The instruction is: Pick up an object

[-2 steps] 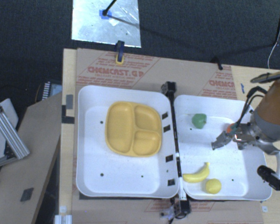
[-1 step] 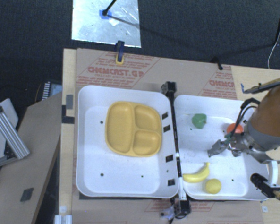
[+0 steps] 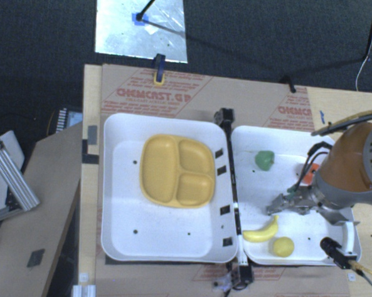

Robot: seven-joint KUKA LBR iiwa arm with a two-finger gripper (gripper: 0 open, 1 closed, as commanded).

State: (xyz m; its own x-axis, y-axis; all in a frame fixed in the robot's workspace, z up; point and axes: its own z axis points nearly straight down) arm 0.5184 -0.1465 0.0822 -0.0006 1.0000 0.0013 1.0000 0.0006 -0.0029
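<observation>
You are looking down on a bench covered with a tan cardboard sheet printed with "CHEMCAST" in red, once near the far left edge and again, partly cut off, toward the far right corner. Two shallow white plastic bins sit on it side by side.

In the left bin a pale yellow plastic tray with three compartments lies slightly toward the far side of the middle.

The right bin carries the loose items. A small green lumpy object lies near its far edge, left of centre. A yellow toy banana rests near the near left corner, curved, and a round yellow lemon-like ball sits just beside it against the near edge. A small orange and white piece shows partly behind the arm at the right side; you cannot make out what it is.

The grey arm with its orange band reaches in from the right, and its two-finger gripper hangs low over the middle of the right bin, just beyond the banana. Nothing shows between its fingers, and you cannot tell whether they are spread or drawn together.
</observation>
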